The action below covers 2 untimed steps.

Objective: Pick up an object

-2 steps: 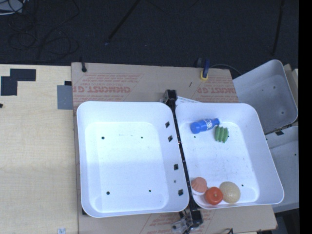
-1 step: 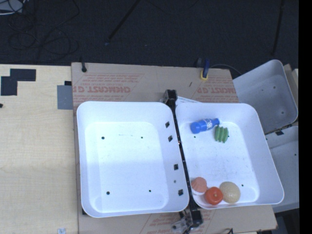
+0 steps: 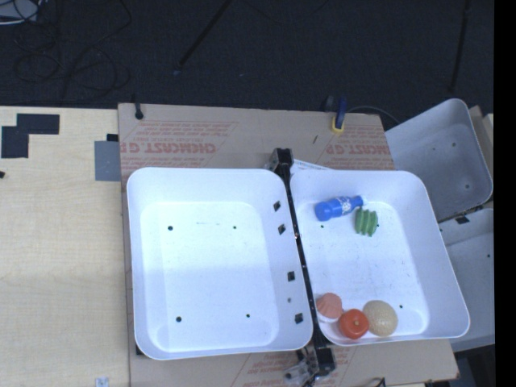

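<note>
right bin [image 3: 419, 216]: blue bottle [image 3: 338, 207], green item [image 3: 367, 222], 3 round items | fingers: cannot tell

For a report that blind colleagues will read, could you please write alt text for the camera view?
Two shallow white bins sit side by side on a bench, seen from above. The right bin holds a blue bottle lying beside a small green object near its far side, and a pink piece, a red-orange ball and a beige ball clustered at its near edge. The left bin lies beside it.

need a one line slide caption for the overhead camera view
Two white bins side by side: the right bin holds a blue bottle, a green object and three round items clustered at its near edge.
</note>
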Each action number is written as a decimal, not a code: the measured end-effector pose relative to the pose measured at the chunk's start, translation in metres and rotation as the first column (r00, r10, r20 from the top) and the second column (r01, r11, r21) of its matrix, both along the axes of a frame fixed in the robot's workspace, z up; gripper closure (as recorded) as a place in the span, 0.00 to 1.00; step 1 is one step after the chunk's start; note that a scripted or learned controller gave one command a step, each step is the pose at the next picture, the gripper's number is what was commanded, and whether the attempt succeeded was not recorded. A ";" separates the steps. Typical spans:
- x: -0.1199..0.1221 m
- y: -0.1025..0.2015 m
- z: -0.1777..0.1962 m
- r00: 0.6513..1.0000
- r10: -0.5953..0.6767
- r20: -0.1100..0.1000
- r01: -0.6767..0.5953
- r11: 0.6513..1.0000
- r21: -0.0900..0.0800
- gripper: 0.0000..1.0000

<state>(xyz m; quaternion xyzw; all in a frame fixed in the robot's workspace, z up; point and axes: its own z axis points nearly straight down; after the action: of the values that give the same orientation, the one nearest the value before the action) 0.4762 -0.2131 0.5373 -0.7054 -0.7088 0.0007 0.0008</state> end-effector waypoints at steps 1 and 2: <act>0.000 0.000 0.000 1.000 0.001 0.000 -0.001 1.000 0.000 1.00; 0.000 0.000 0.000 1.000 0.002 0.000 -0.002 1.000 0.000 1.00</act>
<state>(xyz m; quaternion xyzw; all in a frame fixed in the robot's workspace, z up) 0.4762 -0.2130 0.5373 -0.7048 -0.7094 0.0007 0.0009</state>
